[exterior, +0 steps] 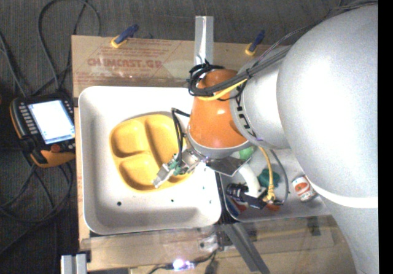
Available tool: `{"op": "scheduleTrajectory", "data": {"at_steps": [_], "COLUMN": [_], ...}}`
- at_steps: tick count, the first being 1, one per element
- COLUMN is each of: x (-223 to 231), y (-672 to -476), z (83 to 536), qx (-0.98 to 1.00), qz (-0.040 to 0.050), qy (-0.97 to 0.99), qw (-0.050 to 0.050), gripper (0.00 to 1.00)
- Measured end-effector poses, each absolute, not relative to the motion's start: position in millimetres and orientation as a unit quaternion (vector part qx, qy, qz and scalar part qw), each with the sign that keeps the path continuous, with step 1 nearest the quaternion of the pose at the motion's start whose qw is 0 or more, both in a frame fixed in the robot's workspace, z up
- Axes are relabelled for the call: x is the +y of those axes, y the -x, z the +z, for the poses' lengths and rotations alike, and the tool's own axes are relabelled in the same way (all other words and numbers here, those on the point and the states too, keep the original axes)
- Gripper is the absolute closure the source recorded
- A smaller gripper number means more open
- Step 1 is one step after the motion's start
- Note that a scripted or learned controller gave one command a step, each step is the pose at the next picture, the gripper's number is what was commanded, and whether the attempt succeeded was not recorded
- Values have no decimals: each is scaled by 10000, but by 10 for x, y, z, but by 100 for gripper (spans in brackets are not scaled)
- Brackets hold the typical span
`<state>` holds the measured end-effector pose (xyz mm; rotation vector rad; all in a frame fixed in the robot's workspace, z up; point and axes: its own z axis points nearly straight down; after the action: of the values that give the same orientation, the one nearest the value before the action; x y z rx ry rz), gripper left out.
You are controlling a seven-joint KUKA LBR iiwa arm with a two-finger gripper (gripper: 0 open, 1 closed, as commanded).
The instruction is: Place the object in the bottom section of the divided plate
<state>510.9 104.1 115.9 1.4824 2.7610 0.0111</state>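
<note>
End effector [167, 174] hangs right over the yellow plate's [132, 137] bottom section, likely so a drop lands inside, but whether it's clenched or released I can't tell, nor pick out the object itself down there.

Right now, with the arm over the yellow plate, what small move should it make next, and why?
Probably a slight lowering in place. The gripper hangs over the bottom section of the yellow divided plate in the left bin, so it is roughly where the drop belongs. Whether it carries the object is too blurred to tell, so check that before any release.
</note>
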Motion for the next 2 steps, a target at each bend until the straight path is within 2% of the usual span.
{"op": "scheduleTrajectory", "data": {"at_steps": [1, 2], "x": [557, 1304], "y": [-6011, -5432], "z": [2365, 1561], "qx": [8780, 8524], "qz": [-15, -19], "qy": [-4786, -5228], "qw": [14, -19], "gripper": [0, 0]}}
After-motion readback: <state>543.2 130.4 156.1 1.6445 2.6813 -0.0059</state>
